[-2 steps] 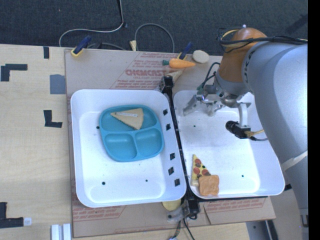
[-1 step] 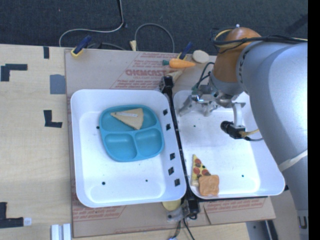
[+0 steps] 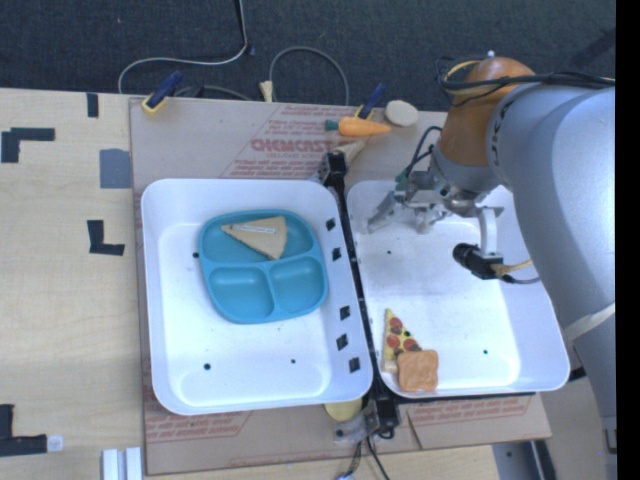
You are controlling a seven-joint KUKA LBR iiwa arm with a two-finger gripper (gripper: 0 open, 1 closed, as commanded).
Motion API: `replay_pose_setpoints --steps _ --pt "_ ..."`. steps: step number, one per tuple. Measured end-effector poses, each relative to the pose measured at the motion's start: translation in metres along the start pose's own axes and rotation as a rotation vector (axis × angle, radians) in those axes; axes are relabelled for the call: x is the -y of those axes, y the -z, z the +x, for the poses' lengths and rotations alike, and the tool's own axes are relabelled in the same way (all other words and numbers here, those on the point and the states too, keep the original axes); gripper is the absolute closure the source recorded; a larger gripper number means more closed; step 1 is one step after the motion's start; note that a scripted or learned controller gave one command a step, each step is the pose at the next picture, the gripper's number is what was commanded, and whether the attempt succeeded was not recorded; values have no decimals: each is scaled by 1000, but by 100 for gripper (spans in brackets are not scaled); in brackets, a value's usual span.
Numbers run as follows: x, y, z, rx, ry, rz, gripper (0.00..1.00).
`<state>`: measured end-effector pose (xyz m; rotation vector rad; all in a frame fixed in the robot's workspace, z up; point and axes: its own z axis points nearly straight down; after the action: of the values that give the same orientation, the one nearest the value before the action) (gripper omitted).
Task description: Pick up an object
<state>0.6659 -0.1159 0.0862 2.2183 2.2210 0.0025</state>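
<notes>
In the right bin (image 3: 520, 363), a pizza slice (image 3: 396, 334) and a brown toast-like piece (image 3: 418, 370) lie side by side in the near left corner. My gripper (image 3: 402, 215) hangs over the far left part of this bin, well behind both pieces. It is open, with its fingers (image 3: 379, 213) spread and nothing between them. In the left bin (image 3: 175, 368), a blue divided plate (image 3: 265, 278) carries a tan sandwich wedge (image 3: 259, 235) in its far compartment.
A black divider strip (image 3: 347, 288) runs between the two bins. An orange carrot toy (image 3: 362, 126) and a beige round piece (image 3: 401, 113) sit on the cardboard behind the bins. Cables and a clamp (image 3: 158, 98) lie at the back edge.
</notes>
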Motion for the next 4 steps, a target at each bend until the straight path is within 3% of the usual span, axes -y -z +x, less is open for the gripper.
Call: replay_pose_setpoints --steps 1,2,3,4 --pt "15 0 15 3 0 -1 0" --pt "-4 0 -8 -1 0 0 0" --pt "-3 0 18 3 2 2 0" --pt "-3 0 -3 0 -1 0 0"
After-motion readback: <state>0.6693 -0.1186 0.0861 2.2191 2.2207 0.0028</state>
